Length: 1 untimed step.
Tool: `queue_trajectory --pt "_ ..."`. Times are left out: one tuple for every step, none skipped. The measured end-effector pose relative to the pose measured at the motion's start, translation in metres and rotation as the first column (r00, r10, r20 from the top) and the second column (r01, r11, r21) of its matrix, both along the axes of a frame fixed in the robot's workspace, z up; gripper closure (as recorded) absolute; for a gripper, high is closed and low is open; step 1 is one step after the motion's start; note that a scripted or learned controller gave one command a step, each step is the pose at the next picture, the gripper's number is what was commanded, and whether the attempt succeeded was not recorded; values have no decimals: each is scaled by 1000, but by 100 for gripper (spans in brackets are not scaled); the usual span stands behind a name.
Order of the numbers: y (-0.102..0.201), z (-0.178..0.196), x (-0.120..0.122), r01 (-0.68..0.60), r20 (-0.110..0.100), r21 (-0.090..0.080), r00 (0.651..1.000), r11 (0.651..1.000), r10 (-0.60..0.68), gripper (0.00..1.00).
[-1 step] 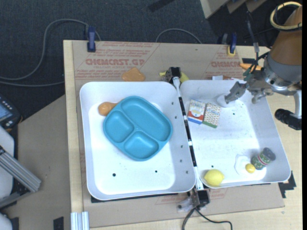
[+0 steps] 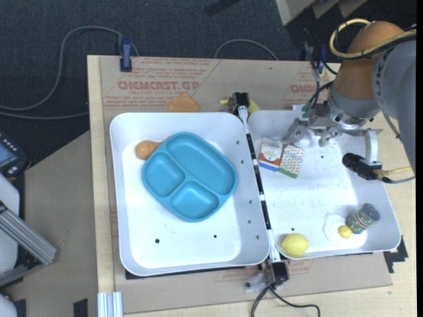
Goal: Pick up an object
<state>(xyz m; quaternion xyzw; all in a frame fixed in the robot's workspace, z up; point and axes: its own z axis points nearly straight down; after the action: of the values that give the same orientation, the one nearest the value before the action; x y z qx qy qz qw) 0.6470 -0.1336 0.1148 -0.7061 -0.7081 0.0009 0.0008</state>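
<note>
The gripper (image 2: 305,132) hovers at the right bin's (image 2: 310,207) far edge, just beside the small packet (image 2: 281,157) by the far-left corner; whether it's released or clenched, I can't tell. Flat packet, close to the wall: it could easily slip away.

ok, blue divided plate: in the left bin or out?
In. The blue plate lies flat inside the left bin, white floor visible around it.
</note>
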Motion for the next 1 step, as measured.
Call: queue_trajectory --pt "7 -28 22 2 10 -2 1000 1000 -2 0"
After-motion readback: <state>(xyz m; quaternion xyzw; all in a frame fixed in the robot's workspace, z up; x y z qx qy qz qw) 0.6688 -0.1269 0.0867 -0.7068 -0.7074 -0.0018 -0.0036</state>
